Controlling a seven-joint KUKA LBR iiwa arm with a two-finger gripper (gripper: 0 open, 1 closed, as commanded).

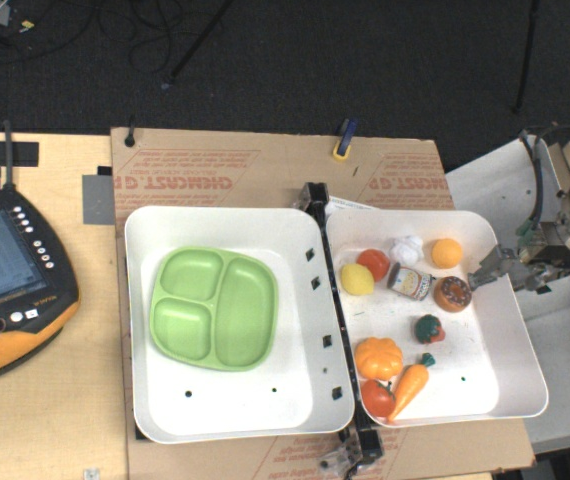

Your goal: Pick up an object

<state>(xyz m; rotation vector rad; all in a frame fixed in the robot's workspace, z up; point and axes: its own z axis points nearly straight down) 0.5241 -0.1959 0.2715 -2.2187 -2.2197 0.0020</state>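
Your tool sits beside the brown donut near the right bin's right edge; whether it's open, I cannot tell. The donut looks light, rigid and smooth, so grip it across its outer rim.

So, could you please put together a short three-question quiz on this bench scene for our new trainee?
1. True or false: the green divided plate lies in the left bin.
2. Multiple choice: which item lies closest to the gripper? A) the carrot B) the brown doughnut C) the yellow lemon
3. Fill in: the orange pumpkin lies in the ____ bin.

Key: 1 true; 2 B; 3 right.
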